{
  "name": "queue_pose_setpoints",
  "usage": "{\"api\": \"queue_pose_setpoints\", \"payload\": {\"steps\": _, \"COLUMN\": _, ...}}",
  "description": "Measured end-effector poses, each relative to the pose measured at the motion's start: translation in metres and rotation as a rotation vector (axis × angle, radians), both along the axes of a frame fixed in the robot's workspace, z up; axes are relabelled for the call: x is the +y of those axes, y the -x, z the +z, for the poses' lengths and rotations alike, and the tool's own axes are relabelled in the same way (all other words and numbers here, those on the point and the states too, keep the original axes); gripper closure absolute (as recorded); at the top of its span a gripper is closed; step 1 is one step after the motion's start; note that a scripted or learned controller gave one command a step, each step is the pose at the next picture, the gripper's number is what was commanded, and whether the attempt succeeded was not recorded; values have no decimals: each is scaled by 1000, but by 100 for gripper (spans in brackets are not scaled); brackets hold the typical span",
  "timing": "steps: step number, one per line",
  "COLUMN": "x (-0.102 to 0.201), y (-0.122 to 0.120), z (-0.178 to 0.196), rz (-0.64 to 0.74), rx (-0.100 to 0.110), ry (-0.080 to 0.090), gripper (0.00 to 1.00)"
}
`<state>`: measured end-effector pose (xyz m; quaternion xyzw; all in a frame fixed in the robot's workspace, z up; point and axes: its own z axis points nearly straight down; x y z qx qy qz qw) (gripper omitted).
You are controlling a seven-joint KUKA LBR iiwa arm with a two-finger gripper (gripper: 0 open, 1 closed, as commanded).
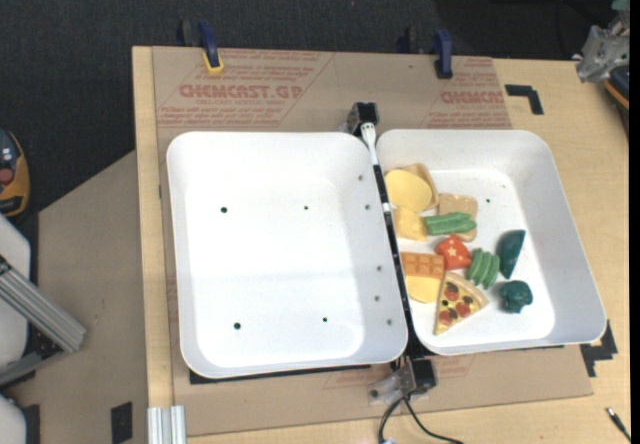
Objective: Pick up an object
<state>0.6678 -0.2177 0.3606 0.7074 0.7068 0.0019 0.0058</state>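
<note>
We record the left bin point(270, 252) on a brown printed board point(330, 82), which is held by a blue clamp point(210, 44) at its far edge. Beside it, rims touching, lies the right bin point(560, 232). Its toy food sits crowded in the left half, against the shared rim:

- a yellow round piece point(408, 190) is farthest back
- a green pod point(449, 224) and a red tomato point(453, 251) are at mid-bin
- a pizza slice point(458, 304) is nearest the front
- two dark green pieces point(513, 272) lie rightmost

Every piece rests on the bin floor. At the far right, well apart from the food and outside the bin, we note the gripper point(603, 50) (a grey metal shape, cut by the frame). We cannot tell its state.
</note>
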Motion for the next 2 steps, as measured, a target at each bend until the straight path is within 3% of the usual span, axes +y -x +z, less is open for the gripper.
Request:
{"api": "queue_pose_setpoints", "payload": {"steps": 1, "x": -6, "y": 17, "z": 29, "rz": 1, "rx": 4, "ry": -2, "gripper": 100}}
{"api": "queue_pose_setpoints", "payload": {"steps": 2, "x": 46, "y": 38, "z": -38, "rz": 4, "rx": 18, "ry": -8, "gripper": 100}}
